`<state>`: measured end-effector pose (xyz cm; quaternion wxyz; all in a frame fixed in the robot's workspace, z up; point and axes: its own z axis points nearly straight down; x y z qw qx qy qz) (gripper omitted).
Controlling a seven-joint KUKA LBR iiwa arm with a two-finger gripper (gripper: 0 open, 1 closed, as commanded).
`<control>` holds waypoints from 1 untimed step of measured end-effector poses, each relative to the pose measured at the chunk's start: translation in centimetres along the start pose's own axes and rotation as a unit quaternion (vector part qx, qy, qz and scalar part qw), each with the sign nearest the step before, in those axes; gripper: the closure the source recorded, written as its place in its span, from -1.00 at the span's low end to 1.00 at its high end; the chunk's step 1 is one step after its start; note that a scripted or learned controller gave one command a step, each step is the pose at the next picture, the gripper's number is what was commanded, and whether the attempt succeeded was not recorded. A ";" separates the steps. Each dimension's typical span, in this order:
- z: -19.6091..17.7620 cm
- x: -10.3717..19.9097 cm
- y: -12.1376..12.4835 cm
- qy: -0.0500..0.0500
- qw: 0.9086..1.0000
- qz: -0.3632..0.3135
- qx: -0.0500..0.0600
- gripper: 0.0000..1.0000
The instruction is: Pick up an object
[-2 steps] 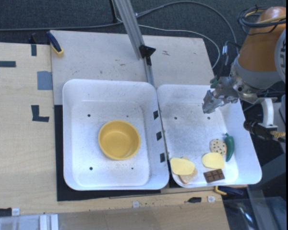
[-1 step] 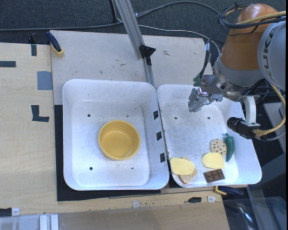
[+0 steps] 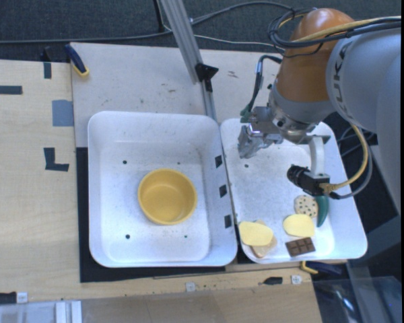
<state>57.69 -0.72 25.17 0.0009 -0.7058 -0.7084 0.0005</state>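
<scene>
The claw (image 3: pixel 249 143) hangs over the upper part of the right bin (image 3: pixel 269 180), near its inner wall, and from here I cannot tell whether it is parted or closed; nothing shows between its tips. The nearest things to pick lie well below it, along the bin's near edge: a yellow flat piece (image 3: pixel 255 233) almost straight below, a second yellow piece (image 3: pixel 299 225) below and to the right, a brown square (image 3: pixel 300 247) beside that, and a speckled biscuit-like disc (image 3: pixel 306 206). They look like light, stiff toy food, thin and probably slick, so I'd pinch one across its narrow width at the edges. Off to the lower left, in the other bin (image 3: pixel 108 200), sits a yellow bowl (image 3: pixel 166 196), best taken by its rim.
</scene>
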 end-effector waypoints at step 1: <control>0.4 6.1 0.6 0.000 1.000 0.000 0.000 1.00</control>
